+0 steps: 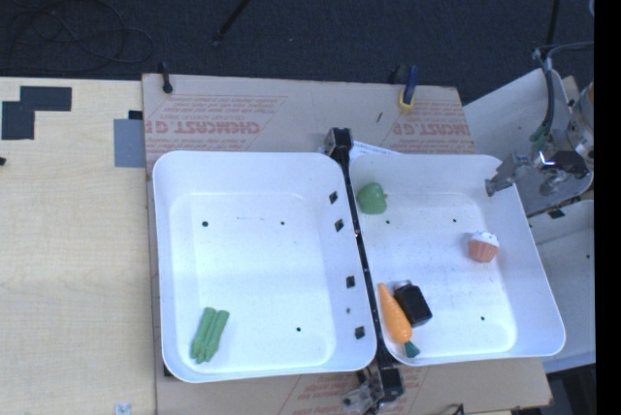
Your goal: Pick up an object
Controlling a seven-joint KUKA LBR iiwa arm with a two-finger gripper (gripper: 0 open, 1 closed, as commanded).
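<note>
The right bin (529, 306) holds a green toy pepper (372, 199) at its far left, a small cupcake (483, 247) with white top near the right wall, and an orange carrot (393, 311) beside a black block (413, 303) at the near left. A green pea pod (209, 335) lies in the near left corner of the left bin (175, 180). My gripper (539, 167) hangs at the far right corner of the right bin, above its rim, up and to the right of the cupcake. Nothing shows in its grasp.
A black divider clip strip (351, 248) runs where the two bins meet. The bins rest on a cardboard sheet (291, 117) with a blue and yellow clamp (408, 89) at its far edge. A wooden bench top (68, 239) lies to the left.
</note>
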